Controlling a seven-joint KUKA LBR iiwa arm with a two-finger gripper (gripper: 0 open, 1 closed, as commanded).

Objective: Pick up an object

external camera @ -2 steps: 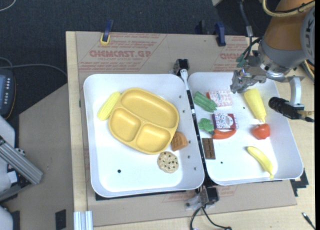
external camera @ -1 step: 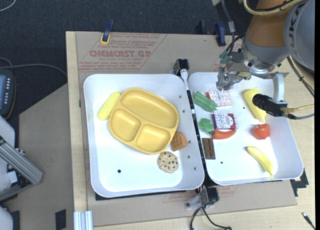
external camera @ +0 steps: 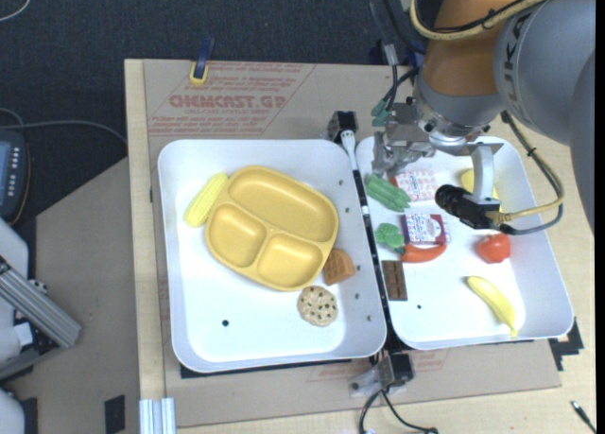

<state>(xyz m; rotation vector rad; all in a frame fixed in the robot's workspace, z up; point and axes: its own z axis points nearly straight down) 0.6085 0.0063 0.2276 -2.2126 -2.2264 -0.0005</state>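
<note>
Along the far left edge: dark floor, a loop of thin cable, and grey equipment cut off by the frame, too little showing to name.

Further right, on the bench [external camera: 151, 328]: a brown board printed with red lettering, part of the print covered by the bins, and a small yellow and blue clip [external camera: 199, 65] at its far edge.

On the board, left bin [external camera: 180, 262]: white, shallow, holding a yellow corn cob [external camera: 205, 199] touching the left rim of a yellow divided plate [external camera: 271, 226]. Just beside the plate's right corner, a brown bread-like piece [external camera: 338, 266], its near edge blurred; below it, apart, a chocolate chip cookie [external camera: 318, 305]. A small dark speck on the bin floor, too small to identify.

Between the bins: a black strip along the seam, with a dark fitting at each end, the near one trailing wires.

Right bin [external camera: 548, 281]: near the seam, a green leafy piece [external camera: 387, 192], a smaller green item [external camera: 388, 234], and a brown bar [external camera: 394, 280]. Beside these, a small printed packet [external camera: 423, 228] lying partly over a red curved piece [external camera: 424, 252], so only the red rim visible. Further right, a red tomato [external camera: 492, 248], a banana [external camera: 494, 301] near the front corner, and a yellow item [external camera: 467, 181] mostly hidden behind the arm's hardware.

Above the right bin's far left part: tool [external camera: 397, 160], hanging from the grey and orange arm, low over a white packet with red print [external camera: 417, 183]. Fingers merged with dark cabling and shadow; cannot tell how far apart, nor whether anything gripped.
</note>
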